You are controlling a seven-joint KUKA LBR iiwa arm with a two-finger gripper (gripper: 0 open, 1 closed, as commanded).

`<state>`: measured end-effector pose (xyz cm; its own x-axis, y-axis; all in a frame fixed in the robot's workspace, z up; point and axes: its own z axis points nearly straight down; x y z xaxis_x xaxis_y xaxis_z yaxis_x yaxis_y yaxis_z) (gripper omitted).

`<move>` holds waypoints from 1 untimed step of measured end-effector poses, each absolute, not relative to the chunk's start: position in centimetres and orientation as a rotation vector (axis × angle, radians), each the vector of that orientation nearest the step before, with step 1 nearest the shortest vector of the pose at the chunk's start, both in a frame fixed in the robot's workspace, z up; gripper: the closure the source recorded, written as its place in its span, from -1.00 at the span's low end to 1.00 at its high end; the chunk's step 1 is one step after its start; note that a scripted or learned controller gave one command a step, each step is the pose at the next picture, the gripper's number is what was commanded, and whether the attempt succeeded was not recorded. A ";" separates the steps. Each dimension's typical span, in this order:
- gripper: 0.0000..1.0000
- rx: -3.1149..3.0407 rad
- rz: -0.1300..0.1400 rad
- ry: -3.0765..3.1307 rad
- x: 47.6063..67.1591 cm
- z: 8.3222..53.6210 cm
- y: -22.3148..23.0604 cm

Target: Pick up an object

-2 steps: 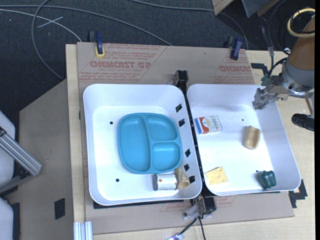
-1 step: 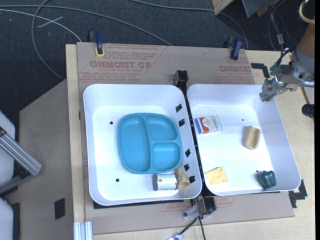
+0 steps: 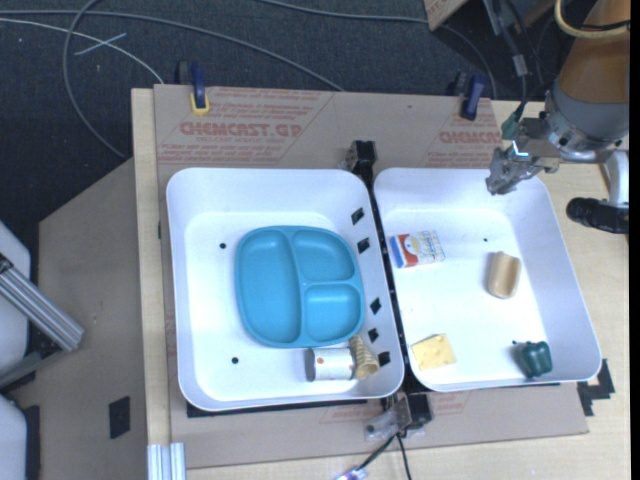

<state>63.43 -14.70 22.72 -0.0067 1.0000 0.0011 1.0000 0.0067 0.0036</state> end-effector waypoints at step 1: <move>1.00 2.214 0.004 2.228 64.6 22.4 -9.3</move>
